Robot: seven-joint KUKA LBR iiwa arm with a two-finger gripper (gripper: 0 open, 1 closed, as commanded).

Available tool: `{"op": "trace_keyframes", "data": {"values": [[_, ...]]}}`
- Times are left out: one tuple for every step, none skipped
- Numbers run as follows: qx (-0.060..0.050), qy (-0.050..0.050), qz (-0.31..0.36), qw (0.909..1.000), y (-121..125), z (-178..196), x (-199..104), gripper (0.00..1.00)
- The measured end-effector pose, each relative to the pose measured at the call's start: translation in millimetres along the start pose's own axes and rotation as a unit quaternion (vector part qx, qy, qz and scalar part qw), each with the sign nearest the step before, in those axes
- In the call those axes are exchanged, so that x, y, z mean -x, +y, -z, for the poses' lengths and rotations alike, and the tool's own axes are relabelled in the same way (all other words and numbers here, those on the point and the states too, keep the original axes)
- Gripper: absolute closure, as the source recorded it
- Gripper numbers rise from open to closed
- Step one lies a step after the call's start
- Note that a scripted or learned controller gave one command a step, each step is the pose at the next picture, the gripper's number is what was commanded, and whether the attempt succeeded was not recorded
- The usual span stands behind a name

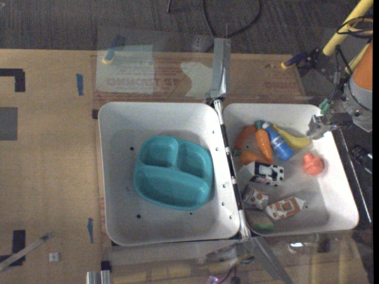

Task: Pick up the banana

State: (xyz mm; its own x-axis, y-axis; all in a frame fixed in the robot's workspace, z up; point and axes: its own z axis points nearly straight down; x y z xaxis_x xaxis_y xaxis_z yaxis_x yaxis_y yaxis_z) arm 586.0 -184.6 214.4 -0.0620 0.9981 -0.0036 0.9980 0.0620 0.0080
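- Two small juice cartons (273, 205) lie at the near edge of the right-hand white bin (345, 212), closest to the camera.
- Beyond them sit a black-and-white toy cow (268, 173), carrots (257, 144), a blue bottle (278, 143) and an orange-red round toy (313, 164).
- A teal divided plate (173, 172) fills the left-hand bin (112, 158).
- Toward the far right of the right bin lies the banana (292, 137), touching the bottle, its long axis running left to right.
- At that bin's far right rim hangs the gripper (318, 126), just beside the banana's right tip; the fruit stretches away to its left and slightly nearer the camera.
- Nothing can be seen between its fingers; how wide they stand is unclear.
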Motion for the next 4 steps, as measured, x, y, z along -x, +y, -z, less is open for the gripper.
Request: {"op": "trace_keyframes", "data": {"values": [[-0.001, 0.0, 0.079, 0.9968, 0, 48, 9, 1.0], [-0.001, 0.0, 0.079, 0.9969, 0, 48, 10, 0.0], [-0.004, 0.002, 0.071, 0.9975, 25, -90, 2, 0.0], [0.001, 0.004, 0.11, 0.9939, 37, -127, 35, 0.0]]}}
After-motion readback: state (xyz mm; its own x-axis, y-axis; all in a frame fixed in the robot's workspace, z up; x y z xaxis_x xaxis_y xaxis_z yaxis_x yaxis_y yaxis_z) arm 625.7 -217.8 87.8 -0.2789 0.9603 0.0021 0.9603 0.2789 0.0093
